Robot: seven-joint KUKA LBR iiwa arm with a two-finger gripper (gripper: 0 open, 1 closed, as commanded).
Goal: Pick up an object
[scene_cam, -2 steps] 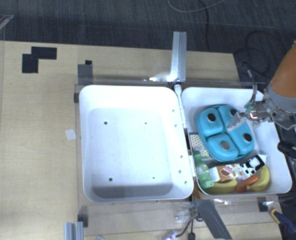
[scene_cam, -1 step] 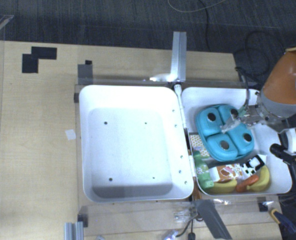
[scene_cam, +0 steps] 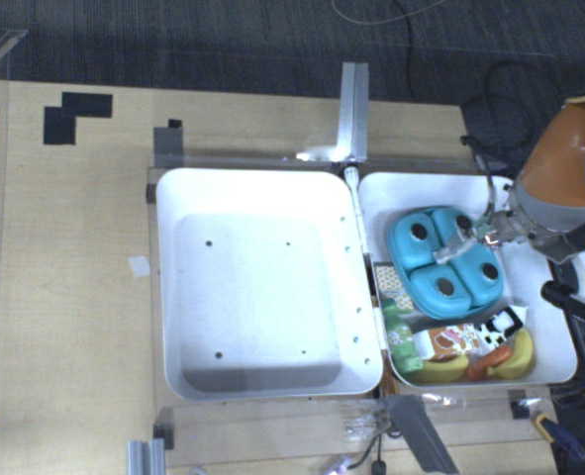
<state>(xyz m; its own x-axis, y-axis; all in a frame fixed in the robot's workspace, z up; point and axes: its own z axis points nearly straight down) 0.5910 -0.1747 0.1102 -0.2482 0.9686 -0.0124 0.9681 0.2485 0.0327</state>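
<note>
A turquoise four-lobed plastic object (scene_cam: 442, 265) with dark holes in its lobes lies in the right bin (scene_cam: 411, 191), near its middle. My gripper (scene_cam: 469, 239) is down over the upper right part of this object, at the seam between its lobes. The grey arm with its orange band (scene_cam: 559, 166) reaches in from the right. Below the turquoise object lies a printed food packet (scene_cam: 450, 342) beside a yellow banana-like toy (scene_cam: 515, 356) and a green-labelled item (scene_cam: 399, 339). A small black-and-white piece (scene_cam: 502, 323) sits at the packet's right.
The left bin (scene_cam: 168, 265) lies beside the right one, with a metal post (scene_cam: 354, 107) standing behind the divide. Black cables (scene_cam: 510, 97) run over the bench at the back right. Black tape marks (scene_cam: 74, 115) sit on the wooden bench at far left.
</note>
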